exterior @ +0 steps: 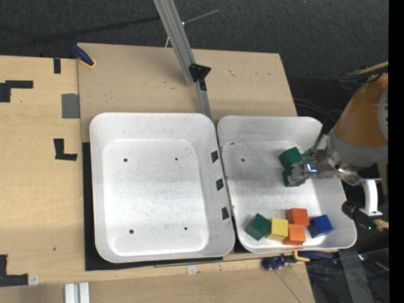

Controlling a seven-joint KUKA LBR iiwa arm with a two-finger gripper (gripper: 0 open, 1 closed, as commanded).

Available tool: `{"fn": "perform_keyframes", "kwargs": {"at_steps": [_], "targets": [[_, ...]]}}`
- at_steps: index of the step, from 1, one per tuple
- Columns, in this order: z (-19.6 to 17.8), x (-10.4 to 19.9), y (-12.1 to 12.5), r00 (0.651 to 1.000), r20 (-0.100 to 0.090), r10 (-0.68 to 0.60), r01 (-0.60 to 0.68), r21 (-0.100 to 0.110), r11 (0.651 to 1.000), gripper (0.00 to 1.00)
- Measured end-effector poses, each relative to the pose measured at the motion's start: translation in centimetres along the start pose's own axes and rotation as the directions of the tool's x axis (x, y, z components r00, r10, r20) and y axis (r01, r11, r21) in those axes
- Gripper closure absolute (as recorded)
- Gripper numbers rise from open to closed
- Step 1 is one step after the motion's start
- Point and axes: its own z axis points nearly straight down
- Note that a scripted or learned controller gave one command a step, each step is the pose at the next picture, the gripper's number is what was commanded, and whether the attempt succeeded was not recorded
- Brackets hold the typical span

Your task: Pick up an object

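In the right bin (252, 137), the pincer (295, 174) partly hides a green block (290, 156).

Both bins, left bin (154, 188) and right bin (265, 144): white moulded plastic, slight sheen, surfaces peppered with fine dark specks and scuffs. Bench top (38, 169): pale wood-look board, matt, faintly scratched. Slanted pole (173, 24): bare metal, brushed grey. Blocks look like smooth painted or plastic cubes, matt: green block (257, 226), yellow block (279, 227), orange block (297, 217), blue block (320, 225). Arm shell (361, 122): glossy orange over smooth grey
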Motion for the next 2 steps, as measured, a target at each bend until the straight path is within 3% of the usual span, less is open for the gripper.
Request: {"fn": "perform_keyframes", "kwargs": {"at_steps": [1,2], "targets": [[-6.2,0.3,-0.2,1.0,0.0,-0.002,0.002,-0.002,1.0,1.0],[-9.9,0.3,-0.1,1.0,0.0,-0.001,0.001,0.0,1.0,1.0]]}}
